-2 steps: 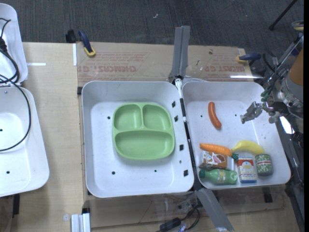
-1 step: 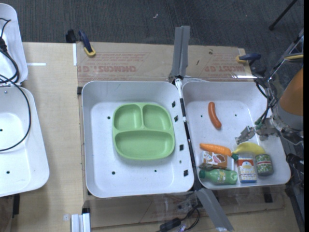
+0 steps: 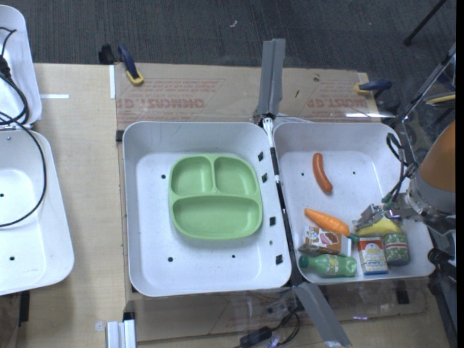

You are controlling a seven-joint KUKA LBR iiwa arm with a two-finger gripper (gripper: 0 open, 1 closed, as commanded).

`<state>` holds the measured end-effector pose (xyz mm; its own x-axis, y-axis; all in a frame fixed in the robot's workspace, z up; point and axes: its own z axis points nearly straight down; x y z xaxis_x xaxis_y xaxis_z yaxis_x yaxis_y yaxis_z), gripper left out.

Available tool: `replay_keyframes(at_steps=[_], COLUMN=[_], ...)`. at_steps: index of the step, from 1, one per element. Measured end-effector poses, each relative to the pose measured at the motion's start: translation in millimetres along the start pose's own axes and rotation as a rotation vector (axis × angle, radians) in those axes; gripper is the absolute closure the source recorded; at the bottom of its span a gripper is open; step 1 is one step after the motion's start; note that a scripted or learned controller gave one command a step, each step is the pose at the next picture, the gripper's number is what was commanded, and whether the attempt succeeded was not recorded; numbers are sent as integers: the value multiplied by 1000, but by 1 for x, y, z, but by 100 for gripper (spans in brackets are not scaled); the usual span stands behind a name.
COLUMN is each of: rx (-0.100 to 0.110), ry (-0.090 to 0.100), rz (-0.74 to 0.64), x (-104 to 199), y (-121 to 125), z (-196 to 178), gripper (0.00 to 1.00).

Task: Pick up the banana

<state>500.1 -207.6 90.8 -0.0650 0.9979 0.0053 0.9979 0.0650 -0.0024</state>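
The yellow banana lies in the right bin, near its right wall, above a red-and-white carton and a green packet. My gripper is low at the banana's left end, touching or just over it. The arm reaches in from the right edge, its orange band above the wrist. Part of the banana is hidden under the gripper.
The right bin also holds a sausage, a carrot, a small brown carton and a green bottle, packed close at the front. A green divided plate lies in the left bin.
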Motion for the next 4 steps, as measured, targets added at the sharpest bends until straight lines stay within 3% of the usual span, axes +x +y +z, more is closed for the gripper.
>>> replay_keyframes(at_steps=[1, 2, 3, 4], rx=[-3, -13, -10, -4], ry=[-2, -12, -10, 1], rz=[2, -171, -172, -229], x=[-1, 41, 42, -8], y=[1, -16, -17, -21], z=[-9, -5, -4, -1], gripper=[100, 100, 0, 0])
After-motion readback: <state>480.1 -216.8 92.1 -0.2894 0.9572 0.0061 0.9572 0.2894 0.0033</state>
